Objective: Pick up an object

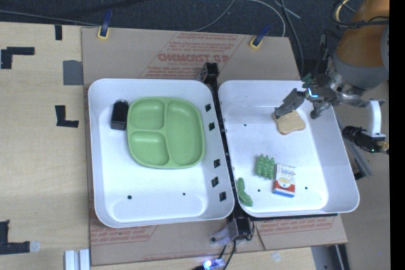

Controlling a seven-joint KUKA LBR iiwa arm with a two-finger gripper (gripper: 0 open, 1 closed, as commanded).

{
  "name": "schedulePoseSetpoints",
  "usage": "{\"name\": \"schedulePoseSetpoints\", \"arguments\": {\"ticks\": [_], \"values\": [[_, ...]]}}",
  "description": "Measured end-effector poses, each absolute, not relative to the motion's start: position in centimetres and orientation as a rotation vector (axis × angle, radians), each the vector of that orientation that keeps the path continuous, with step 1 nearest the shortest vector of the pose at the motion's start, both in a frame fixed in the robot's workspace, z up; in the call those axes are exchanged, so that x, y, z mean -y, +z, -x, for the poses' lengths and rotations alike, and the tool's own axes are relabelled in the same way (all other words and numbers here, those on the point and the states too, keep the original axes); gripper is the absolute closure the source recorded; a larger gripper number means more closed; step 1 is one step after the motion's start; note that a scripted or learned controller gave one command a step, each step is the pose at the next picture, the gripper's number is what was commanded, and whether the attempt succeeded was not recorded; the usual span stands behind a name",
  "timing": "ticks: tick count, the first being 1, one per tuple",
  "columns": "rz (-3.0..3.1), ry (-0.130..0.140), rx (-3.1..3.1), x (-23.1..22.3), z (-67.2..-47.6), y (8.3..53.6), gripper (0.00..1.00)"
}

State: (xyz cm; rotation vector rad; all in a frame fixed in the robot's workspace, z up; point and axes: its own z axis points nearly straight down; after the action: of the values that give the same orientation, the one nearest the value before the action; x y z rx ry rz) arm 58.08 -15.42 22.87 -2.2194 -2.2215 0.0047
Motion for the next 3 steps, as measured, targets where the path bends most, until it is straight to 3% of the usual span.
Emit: {"name": "schedulePoseSetpoints", "arguments": {"ticks": [2,3], "values": [[2.217,0.006,2.222,14.2,-59.0,10.7,0.00],[2.216,0.003,2.223,14.2,-59.1,12.0,1.00]]}}
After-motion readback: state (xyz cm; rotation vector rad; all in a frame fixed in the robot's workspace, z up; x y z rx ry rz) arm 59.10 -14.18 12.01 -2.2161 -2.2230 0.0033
